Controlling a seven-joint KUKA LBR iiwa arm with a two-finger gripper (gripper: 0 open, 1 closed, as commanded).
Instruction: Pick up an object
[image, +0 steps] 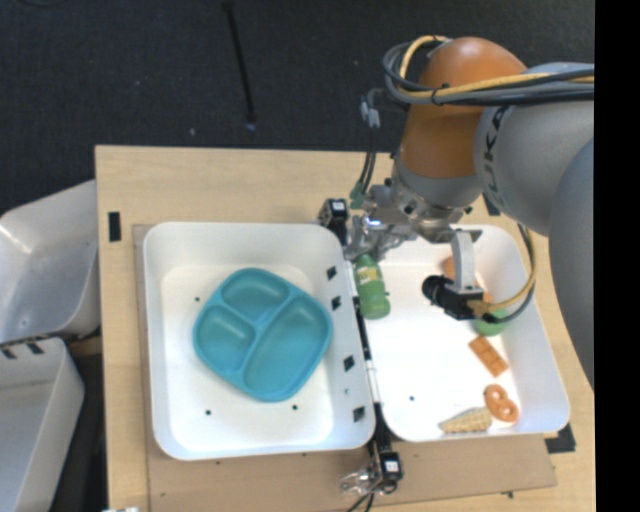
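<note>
Blue tray (262, 333) fills left bin (160, 420); right bin (540, 385) perhaps snacks.

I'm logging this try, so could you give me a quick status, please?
Gripper low over right bin, directly above green bottle. Grasp unconfirmed. Divider wall close alongside.

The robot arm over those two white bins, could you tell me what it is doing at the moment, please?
The grey and orange arm reaches in over the right bin, with its gripper low at that bin's left wall, right above a green bottle. Whether it has hold of the bottle cannot be told. Further right in the same bin lie an orange block, a pretzel and a cracker. The left bin holds a blue divided plate.
</note>
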